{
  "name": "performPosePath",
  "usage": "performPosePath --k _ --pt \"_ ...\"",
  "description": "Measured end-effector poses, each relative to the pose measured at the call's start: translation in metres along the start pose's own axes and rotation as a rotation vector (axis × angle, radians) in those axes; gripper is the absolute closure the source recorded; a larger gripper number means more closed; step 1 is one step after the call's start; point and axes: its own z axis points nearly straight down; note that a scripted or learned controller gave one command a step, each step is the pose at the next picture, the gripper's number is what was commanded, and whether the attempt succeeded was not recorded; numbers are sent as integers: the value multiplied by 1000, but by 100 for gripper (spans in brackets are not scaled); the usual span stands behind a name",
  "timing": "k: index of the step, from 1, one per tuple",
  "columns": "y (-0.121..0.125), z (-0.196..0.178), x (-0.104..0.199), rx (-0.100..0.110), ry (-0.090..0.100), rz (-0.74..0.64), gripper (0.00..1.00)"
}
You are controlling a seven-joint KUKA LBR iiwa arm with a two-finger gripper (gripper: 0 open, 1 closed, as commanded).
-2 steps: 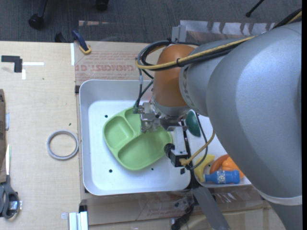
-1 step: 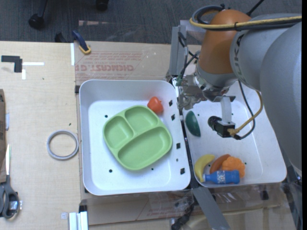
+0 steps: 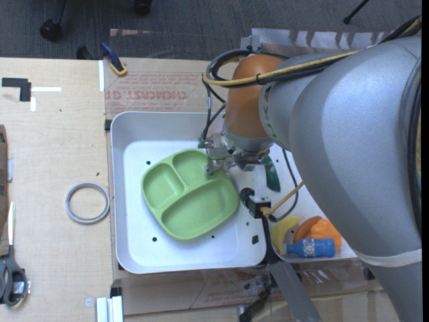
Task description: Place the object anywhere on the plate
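A light green plastic plate (image 3: 191, 194) with three compartments lies tilted in the middle of the left shallow white bin (image 3: 127, 206), its two smaller compartments toward the bin's far edge and the large one toward the near edge. The grey arm with its orange band (image 3: 251, 96) reaches in over the bin's right wall, and the two-finger gripper (image 3: 216, 161) hangs above the plate's far right rim, over the smaller right-hand compartment. Whether its fingers are spread or closed cannot be told from this slanted look down, and nothing can be seen between them. A dark green object (image 3: 271, 174) shows just beside the wrist, at the divide between the two bins, partly hidden by the arm. In the right bin, near its front left corner, lie a yellow item (image 3: 285, 231), an orange rounded toy (image 3: 316, 229) and a blue bottle (image 3: 310, 248) on its side, all close together. On the wooden bench (image 3: 53, 146) left of the bins rest a grey ring of tape (image 3: 87, 202) and, at the near left edge, a pair of scissors (image 3: 12, 277).
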Motion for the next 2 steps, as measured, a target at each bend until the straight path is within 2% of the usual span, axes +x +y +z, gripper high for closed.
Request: performPosePath --k 1,2 --pt "-40 -98 -68 7 1 1 100" --pt "-15 -97 -58 8 1 -4 100"
